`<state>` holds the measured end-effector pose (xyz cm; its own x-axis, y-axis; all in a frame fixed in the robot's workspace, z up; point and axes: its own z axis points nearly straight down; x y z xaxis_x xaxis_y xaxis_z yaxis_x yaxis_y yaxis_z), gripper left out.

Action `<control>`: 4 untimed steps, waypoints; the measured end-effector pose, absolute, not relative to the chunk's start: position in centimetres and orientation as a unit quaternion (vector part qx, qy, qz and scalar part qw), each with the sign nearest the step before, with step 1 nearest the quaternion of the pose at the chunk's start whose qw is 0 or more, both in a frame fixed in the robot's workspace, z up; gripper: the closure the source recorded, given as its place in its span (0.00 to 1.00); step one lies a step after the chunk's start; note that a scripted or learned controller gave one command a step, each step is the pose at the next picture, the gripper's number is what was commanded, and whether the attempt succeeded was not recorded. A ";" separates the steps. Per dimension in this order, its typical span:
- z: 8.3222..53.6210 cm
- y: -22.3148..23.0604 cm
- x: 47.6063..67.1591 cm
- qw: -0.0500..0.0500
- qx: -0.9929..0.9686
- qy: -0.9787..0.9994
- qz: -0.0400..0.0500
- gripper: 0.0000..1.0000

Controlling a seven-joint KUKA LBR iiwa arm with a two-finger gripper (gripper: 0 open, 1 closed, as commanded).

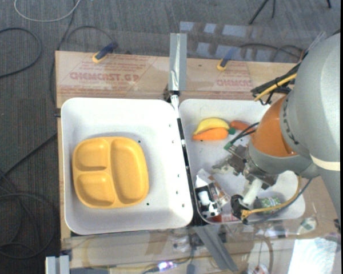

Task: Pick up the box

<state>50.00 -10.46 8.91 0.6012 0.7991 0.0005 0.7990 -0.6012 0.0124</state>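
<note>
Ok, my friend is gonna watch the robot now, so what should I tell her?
Gripper: low over the right bin, with no box seen in it.
Box: lying in that bin's near-left corner, just beside the gripper.
Yellow fruit sits at the bin's far side. The yellow tray is in the left bin.
Done: nothing lifted yet.
Left: move over the box, grab it, lift it.

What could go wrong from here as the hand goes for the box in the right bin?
1. The box lies close to the right bin wall and front corner, so the hand may strike the rim or just shove the box instead of lifting it.
2. The arm covers much of that bin, so a grasp would be hard to confirm from this view.
</note>
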 end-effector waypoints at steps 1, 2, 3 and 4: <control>9.8 -10.4 49.9 0.004 0.895 0.447 0.001 1.00; 9.0 -13.4 51.0 0.001 0.869 0.496 0.004 1.00; 8.9 -13.4 51.0 0.003 0.869 0.496 0.004 0.00; 8.9 -12.2 48.8 0.004 0.943 0.332 0.005 0.00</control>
